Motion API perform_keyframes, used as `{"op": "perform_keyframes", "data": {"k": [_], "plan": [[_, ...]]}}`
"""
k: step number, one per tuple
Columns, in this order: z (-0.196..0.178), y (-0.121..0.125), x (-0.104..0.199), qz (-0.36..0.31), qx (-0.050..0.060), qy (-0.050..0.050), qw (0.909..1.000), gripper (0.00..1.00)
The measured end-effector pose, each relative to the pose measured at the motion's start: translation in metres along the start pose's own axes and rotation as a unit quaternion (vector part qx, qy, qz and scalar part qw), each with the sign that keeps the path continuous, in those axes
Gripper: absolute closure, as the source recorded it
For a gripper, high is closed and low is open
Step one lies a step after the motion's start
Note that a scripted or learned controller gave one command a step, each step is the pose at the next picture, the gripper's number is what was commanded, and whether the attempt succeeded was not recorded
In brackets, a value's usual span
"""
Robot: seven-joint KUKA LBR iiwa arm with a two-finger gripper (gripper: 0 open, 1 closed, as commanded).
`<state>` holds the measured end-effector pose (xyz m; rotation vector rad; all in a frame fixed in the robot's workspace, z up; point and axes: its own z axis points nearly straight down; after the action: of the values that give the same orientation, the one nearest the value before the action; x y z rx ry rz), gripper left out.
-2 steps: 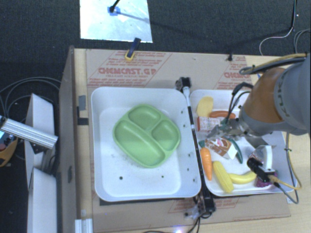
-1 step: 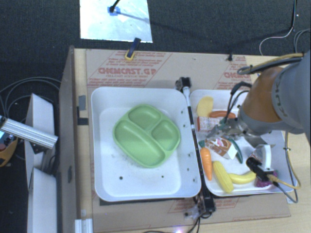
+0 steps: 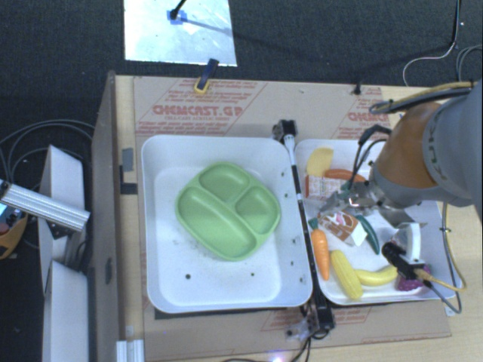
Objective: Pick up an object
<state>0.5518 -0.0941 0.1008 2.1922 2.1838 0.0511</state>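
The jaws (image 3: 341, 200) hang low in the right bin (image 3: 445, 296), just above a small carton (image 3: 341, 227); I cannot tell if they are apart. Near it lie a carrot (image 3: 321, 253), a corn cob (image 3: 346, 274) and a banana (image 3: 377, 277). A green divided plate (image 3: 228, 210) sits in the left bin (image 3: 167, 277)
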Motion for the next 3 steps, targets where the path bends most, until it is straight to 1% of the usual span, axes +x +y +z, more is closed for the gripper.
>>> {"op": "perform_keyframes", "data": {"k": [1, 2, 3], "plan": [[0.022, 0.114, 0.004, -0.002, 0.041, 0.006, 0.9992, 0.0], [0.019, 0.025, -0.02, 0.0, 0.031, 0.005, 0.9995, 0.0], [0.008, 0.031, -0.019, -0.005, 0.026, 0.004, 0.9996, 1.0]]}}
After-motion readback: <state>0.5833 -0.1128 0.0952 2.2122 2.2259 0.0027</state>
